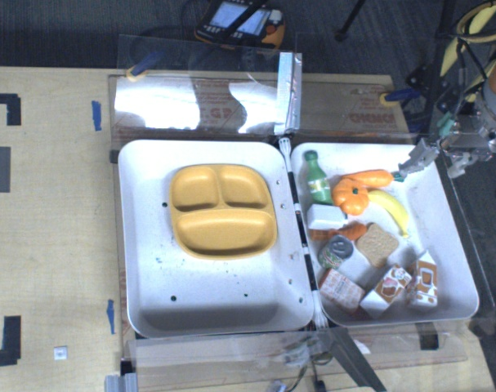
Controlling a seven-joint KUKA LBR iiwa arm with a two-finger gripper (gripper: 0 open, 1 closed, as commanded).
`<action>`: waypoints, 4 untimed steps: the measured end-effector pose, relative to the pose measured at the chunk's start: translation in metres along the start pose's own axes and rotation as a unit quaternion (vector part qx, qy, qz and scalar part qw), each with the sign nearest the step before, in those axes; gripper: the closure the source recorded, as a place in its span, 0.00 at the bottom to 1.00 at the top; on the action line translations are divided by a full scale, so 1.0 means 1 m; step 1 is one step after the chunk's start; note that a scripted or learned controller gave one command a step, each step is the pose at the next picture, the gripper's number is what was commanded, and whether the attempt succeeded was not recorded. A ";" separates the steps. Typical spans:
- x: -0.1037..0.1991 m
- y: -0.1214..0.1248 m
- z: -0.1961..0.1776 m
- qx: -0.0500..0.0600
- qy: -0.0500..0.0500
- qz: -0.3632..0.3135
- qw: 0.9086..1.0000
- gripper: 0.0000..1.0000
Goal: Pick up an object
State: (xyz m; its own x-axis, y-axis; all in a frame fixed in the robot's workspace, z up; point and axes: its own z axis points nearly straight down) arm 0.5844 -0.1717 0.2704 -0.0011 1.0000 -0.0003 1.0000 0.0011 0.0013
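The right bin [453,219] holds a heap of toy food. In it lie a green bottle [316,176], an orange pumpkin [351,197], a carrot [370,176], a banana [392,210], a white box [325,216], a tin can [338,250], a brown slice [378,243] and small cartons [392,284]. My gripper [427,162] hangs over the bin's far right corner, just right of the carrot's tip and above the banana. I see nothing held in it.
The left bin [141,243] carries a yellow divided plate [223,208]. A clear divider [287,96] stands behind the bins. Cables and equipment [468,47] crowd the far right, and a handheld pendant [239,21] lies behind the bench.
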 end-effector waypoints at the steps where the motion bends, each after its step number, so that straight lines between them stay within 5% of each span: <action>1: 0.024 0.000 0.064 0.001 0.000 0.009 1.000 0.00; 2: 0.080 0.023 0.120 0.002 0.001 0.028 1.000 0.00; 3: 0.043 0.038 0.185 0.000 0.000 0.015 1.000 0.00; 4: 0.043 0.039 0.173 -0.002 0.000 0.015 1.000 1.00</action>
State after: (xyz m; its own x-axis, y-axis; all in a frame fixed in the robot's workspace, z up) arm 0.6236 -0.1288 0.0975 0.0296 0.9996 0.0000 0.9996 -0.0296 0.0046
